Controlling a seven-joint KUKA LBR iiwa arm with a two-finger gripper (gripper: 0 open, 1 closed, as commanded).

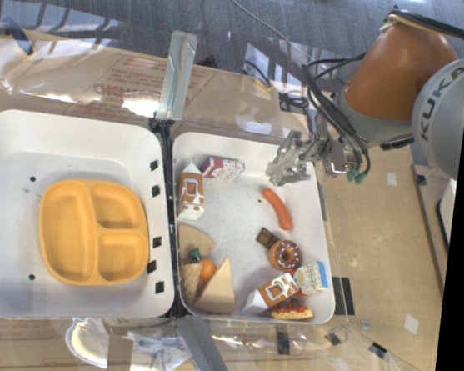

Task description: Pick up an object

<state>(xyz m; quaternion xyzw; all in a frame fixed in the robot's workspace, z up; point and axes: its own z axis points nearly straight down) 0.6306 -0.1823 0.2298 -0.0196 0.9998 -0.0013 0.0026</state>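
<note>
1. Claw hung over right bin's upper rim; finger state impossible to tell.
2. Sausage lay just below, untouched.
3. Yellow divided tray sat in left bin.

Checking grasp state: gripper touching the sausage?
Apart. The camera view shows bare white bin floor between the gripper and the sausage.
</note>
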